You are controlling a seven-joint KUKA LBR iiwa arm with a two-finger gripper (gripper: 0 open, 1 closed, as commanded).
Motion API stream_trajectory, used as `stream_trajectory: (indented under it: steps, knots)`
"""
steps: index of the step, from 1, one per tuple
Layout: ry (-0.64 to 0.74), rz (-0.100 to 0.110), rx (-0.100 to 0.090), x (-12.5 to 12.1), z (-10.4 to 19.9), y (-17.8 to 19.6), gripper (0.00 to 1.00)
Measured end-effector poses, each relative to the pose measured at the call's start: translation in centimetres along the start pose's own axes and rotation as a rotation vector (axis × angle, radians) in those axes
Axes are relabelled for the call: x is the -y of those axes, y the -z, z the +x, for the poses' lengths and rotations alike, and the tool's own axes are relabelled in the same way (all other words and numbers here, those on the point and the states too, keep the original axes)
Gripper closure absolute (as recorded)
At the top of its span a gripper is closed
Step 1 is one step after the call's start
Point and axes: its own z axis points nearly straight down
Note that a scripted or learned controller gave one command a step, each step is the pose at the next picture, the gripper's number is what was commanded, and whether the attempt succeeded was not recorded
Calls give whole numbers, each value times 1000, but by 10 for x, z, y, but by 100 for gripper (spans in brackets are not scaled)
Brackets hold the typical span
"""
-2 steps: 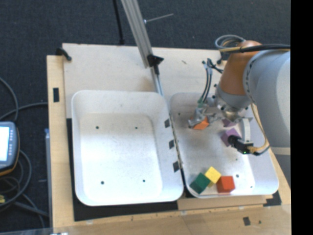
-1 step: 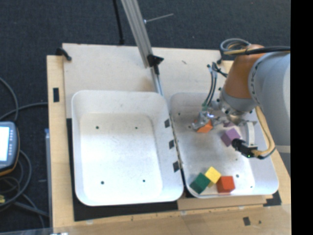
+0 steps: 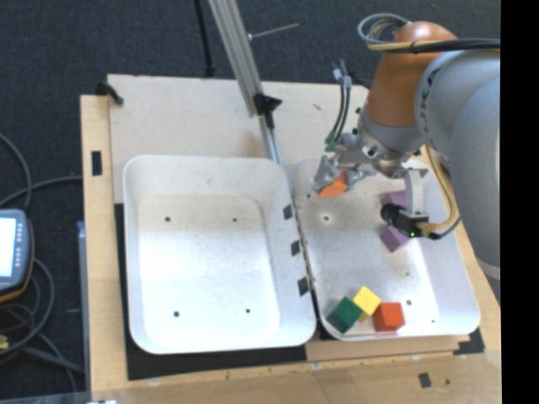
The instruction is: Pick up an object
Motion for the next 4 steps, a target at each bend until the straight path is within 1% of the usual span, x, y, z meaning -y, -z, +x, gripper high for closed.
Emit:
stream_trajectory:
  steps: [1, 2, 3, 4]
  knots:
    - [5, 9, 4, 2, -5, 5, 100]
    - [-1, 11, 0, -3, 58, -6, 100]
    - [-1, 9, 0, -3, 115, -6, 100]
    - [-11, 4, 4, -36, 66, 33, 100]
